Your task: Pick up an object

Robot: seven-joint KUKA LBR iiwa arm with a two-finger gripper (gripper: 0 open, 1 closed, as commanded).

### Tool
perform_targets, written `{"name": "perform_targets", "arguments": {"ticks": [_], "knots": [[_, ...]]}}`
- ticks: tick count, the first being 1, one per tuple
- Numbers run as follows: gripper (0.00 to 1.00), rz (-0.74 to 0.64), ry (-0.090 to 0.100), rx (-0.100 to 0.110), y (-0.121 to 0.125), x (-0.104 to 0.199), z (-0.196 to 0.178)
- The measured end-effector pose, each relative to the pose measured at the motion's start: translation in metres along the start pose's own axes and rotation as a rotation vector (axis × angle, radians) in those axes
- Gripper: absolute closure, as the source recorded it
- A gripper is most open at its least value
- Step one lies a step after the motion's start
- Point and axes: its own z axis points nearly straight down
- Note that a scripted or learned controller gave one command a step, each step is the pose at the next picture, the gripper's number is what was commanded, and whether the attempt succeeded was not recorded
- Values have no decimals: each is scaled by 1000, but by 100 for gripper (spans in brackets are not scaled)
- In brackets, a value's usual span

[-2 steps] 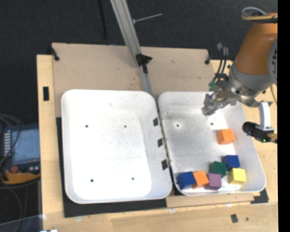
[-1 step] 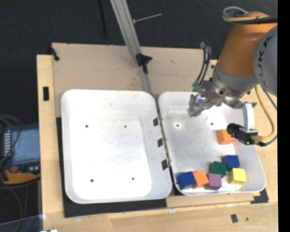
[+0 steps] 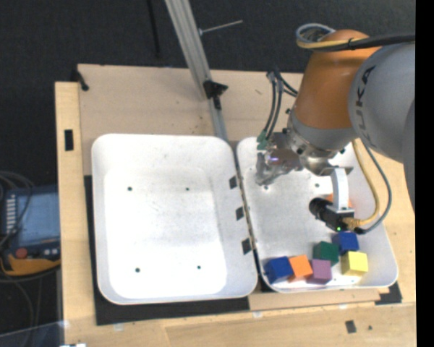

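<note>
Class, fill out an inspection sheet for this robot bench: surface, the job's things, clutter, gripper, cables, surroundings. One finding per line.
Surface: wooden bench bearing two shallow white plastic bins, left bin and right bin.
Job's things: small coloured cubes clustered at the right bin's near edge: blue cube, orange cube, purple cube, green cube, yellow cube, second blue cube.
Clutter: nothing seen.
Gripper: two-finger gripper above the right bin's far left part, apart from the cubes.
Cables: dark hoses looping along the wrist.
Surroundings: handheld control pendant beside the bench; slanted metal rail.
</note>
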Motion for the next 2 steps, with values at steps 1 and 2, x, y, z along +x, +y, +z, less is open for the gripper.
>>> {"name": "perform_targets", "arguments": {"ticks": [1, 2], "knots": [[100, -1, 2, -1, -7, 48, -7], [100, -2, 2, 1, -23, 98, -13]]}}
